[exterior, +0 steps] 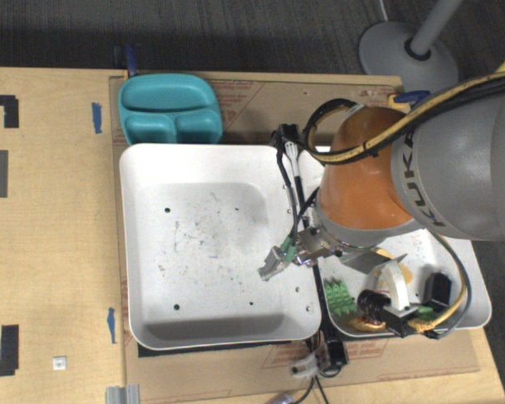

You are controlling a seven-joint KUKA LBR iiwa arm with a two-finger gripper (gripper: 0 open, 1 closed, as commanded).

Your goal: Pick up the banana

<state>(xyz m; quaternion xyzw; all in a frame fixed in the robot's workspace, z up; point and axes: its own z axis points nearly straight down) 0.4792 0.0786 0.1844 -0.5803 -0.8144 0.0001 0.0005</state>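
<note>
- Teal divided tray [170, 108] sits at the back left, touching the far rim of the left bin [143, 225].
- The left bin's floor has scuffs and a few dark specks, with no objects on the part I can see.
- Gripper [274, 265] hangs over the right-hand part of the left bin, near the wall shared with the other bin. I can't tell whether it's open or closed – it's too small and cluttered here. There's nothing yellow at it, so I wouldn't call this a hold.
- Arm [454, 167] comes in from the right. Its orange band [362, 175] and grey body cover most of the right bin [480, 310].
- Green block [339, 296] lies in the near-left part of the right bin, close to the shared wall.
- Banana: no clean ID. The best candidate is the yellow patch [401, 273] beside a white object [393, 283] in the right bin, half hidden under the wrist. If that's it, it lies to the right of the gripper, in the other bin.
- A black object [438, 289] lies further right, with thin yellow loops around it. Those look like cable rather than fruit.
- Handling, as a judgement: light, smooth curved skin, and soft enough to bruise or squash under a hard pinch.
- Best hold is across the thick middle, closing on the narrow width with moderate force. The tapered ends would likely slip or swing the fruit.
- Risk: crowded neighbours could mean a wrong pick or a jam.
</note>
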